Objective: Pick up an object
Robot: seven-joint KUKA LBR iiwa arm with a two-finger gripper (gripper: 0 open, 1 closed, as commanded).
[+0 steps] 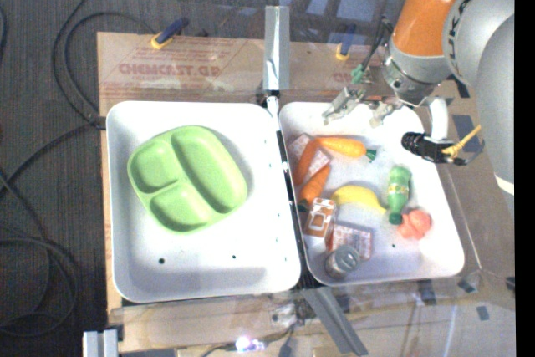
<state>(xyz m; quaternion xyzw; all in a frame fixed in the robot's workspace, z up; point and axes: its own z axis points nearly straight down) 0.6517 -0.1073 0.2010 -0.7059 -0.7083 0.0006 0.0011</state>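
Observation:
My gripper [359, 112] hangs over the far edge of the right bin [447, 259], just above an orange carrot [341, 147]. Its two fingers [340, 109] are spread apart with nothing between them, so it is open. Below the carrot lie an orange box [308, 169], a yellow banana [358, 196], a green bottle [399, 190] and a red fruit [415, 222]. Toward the near side sit a small orange carton [318, 217], a dark packet [351, 236] and a grey can [341, 262].
The left bin [134, 280] holds a green divided plate [188, 177]. A metal bar [272, 50] stands at the far end of the ridge between the bins. The grey arm with its orange band [430, 12] fills the upper right.

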